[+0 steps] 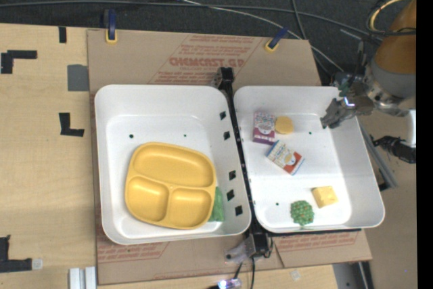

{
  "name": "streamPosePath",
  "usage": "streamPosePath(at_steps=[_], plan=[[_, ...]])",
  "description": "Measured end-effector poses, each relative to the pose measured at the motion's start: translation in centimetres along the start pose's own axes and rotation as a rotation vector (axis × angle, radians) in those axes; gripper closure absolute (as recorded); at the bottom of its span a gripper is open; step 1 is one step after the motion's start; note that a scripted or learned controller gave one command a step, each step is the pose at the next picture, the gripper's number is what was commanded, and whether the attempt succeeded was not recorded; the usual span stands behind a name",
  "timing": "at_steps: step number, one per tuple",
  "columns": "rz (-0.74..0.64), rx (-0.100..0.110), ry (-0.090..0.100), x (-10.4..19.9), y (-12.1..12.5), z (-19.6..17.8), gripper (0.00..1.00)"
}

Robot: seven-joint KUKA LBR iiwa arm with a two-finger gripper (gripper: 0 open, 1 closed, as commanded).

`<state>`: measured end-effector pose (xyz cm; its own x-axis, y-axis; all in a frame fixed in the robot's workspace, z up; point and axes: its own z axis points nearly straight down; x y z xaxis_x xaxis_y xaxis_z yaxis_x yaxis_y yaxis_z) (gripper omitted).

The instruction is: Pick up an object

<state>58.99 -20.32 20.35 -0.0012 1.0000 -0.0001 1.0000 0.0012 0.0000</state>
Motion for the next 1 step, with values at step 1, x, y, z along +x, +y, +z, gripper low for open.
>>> streamPosePath(at_steps=[1], plan=[[-0.004,0.001,0.001,4.89,0.71,0.50,1.00]])
